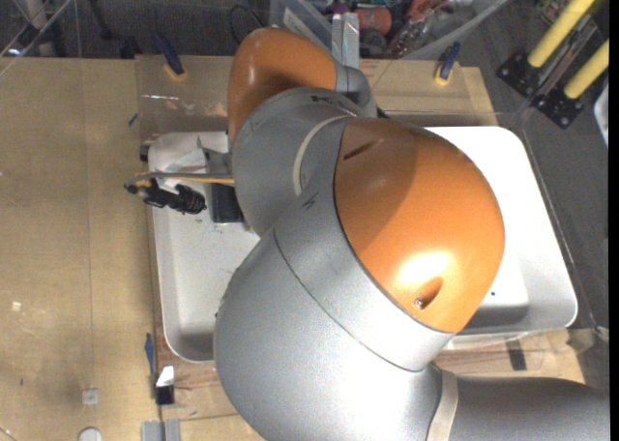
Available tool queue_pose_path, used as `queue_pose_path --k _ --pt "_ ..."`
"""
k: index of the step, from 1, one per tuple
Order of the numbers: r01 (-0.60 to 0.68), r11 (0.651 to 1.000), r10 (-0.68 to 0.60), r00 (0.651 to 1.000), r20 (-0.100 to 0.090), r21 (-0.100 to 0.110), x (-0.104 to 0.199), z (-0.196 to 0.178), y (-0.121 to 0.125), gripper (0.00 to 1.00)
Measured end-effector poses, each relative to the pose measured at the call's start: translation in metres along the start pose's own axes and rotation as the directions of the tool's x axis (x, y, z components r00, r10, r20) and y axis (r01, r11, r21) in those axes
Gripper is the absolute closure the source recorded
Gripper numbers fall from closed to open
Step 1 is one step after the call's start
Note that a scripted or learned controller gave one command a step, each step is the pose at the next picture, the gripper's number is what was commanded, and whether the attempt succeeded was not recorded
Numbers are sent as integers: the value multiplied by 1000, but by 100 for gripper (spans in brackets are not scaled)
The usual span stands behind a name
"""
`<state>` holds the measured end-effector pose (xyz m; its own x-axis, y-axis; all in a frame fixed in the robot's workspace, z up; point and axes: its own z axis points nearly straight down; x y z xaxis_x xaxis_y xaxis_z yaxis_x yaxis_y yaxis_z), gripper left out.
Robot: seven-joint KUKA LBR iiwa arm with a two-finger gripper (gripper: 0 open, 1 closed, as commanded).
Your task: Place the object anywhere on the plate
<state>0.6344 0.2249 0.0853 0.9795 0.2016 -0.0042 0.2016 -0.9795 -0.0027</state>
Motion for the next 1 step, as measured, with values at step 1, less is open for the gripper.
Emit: queue_pose_path --k 1 --pt "3 1000 -3 1000 3 2 14 0 2 100"
